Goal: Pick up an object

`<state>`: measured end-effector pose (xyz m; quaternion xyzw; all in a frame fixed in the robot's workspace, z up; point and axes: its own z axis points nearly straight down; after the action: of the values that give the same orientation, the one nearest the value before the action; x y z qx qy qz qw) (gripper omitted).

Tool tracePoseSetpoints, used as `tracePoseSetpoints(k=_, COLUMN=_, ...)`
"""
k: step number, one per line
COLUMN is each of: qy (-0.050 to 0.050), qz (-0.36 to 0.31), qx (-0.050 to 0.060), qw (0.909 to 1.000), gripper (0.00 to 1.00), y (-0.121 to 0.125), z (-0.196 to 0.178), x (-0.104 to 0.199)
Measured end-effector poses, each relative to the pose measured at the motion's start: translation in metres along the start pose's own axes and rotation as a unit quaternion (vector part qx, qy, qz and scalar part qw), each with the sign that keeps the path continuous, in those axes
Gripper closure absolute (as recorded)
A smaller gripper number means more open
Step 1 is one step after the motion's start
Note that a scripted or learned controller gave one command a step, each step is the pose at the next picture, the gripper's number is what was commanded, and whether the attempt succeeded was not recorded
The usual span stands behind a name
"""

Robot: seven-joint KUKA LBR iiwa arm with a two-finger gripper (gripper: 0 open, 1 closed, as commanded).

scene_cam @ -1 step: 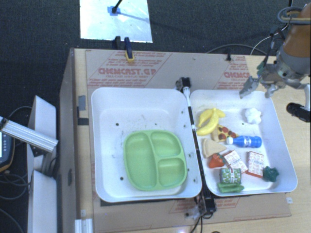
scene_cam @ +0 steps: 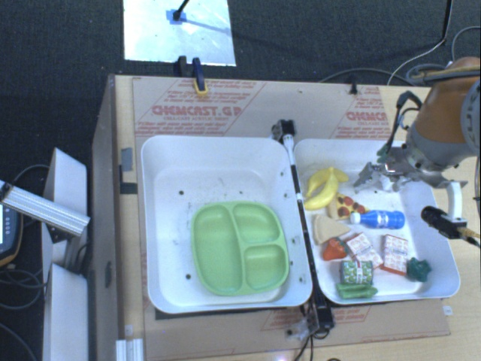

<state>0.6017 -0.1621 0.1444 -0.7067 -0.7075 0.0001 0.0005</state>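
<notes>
Camera view — the bench bears two shallow white plastic bins side by side. The left bin (scene_cam: 161, 171) holds a pale green three-compartment plastic tray (scene_cam: 240, 248), lying flat toward its near right corner.

All loose items sit in the right bin (scene_cam: 443, 273); places below are given relative to the blue-and-white plastic bottle (scene_cam: 378, 219), which lies on its side near that bin's middle. Up and to its left: a yellow toy banana (scene_cam: 325, 187). Just left of it, touching or nearly so: a small red-and-yellow toy piece (scene_cam: 345, 206). Below left: a tan wedge-shaped piece (scene_cam: 326, 227), then an orange-red rounded item (scene_cam: 334, 250). Below it: two red-and-white printed packets (scene_cam: 359, 245) and (scene_cam: 395, 253). Further below: a green printed box (scene_cam: 355, 271) on a green flat item (scene_cam: 358, 292). Below right: a dark green crumpled item (scene_cam: 418, 268).

The grey arm with its orange band (scene_cam: 445, 115) reaches in from the right. The gripper (scene_cam: 381, 173) hangs above the bottle, over the far part of the right bin — nothing seen between its fingers; whether they are spread or closed cannot be told.
</notes>
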Motion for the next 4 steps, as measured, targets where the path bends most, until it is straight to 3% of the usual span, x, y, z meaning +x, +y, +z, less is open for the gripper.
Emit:
tracePoseSetpoints(k=1, qy=-0.002, qz=0.000, qx=-0.006, qw=1.0000, gripper=0.00, y=-0.015, z=0.056, x=0.026)
tracePoseSetpoints(k=2, qy=0.001, qz=-0.002, qx=-0.009, qw=1.0000, gripper=1.00, y=-0.011, z=0.042, x=0.030)
tracePoseSetpoints(k=3, qy=0.001, qz=-0.002, qx=-0.009, qw=1.0000, gripper=0.00, y=-0.012, z=0.042, x=0.030)
tracePoseSetpoints(k=4, qy=-0.002, qz=-0.001, qx=0.000, qw=1.0000, gripper=0.00, y=0.049, z=0.054, x=0.065)
